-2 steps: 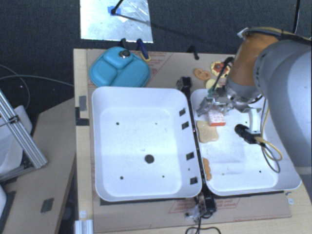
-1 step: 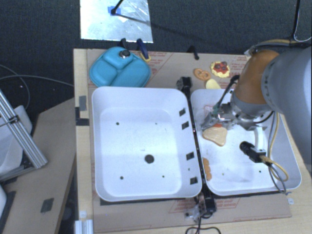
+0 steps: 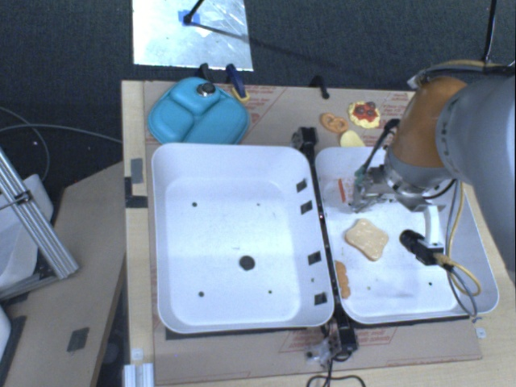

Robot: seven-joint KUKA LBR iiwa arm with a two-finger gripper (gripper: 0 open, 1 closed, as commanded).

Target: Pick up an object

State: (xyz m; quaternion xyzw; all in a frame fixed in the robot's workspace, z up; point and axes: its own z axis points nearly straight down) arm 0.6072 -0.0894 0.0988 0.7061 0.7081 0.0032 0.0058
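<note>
From my remote seat I see the flat cardboard-brown bench (image 3: 266, 349) carrying two shallow, glossy white plastic bins with rounded corners, side by side. The left bin (image 3: 234, 236) has a smooth floor dotted with small dark holes and one larger dark round spot near its middle. The right bin (image 3: 419, 293) sits under the bulky grey arm with its orange band (image 3: 431, 127), which comes in from the right and bends down over that bin's far half. Behind the left bin lies a rounded turquoise plastic dish with moulded compartments (image 3: 197, 113), and further back a shiny crinkled silver sheet (image 3: 192, 21). The metal two-finger gripper (image 3: 359, 202) hangs low over the right bin's floor, and I cannot tell from here how its tips stand. Just nearer the camera than it, apart from it, a tan, toast-shaped flat slice (image 3: 367, 239) lies on the bin floor. A small ridged orange-brown biscuit-like piece (image 3: 342, 279) rests by the bin's left wall.
</note>
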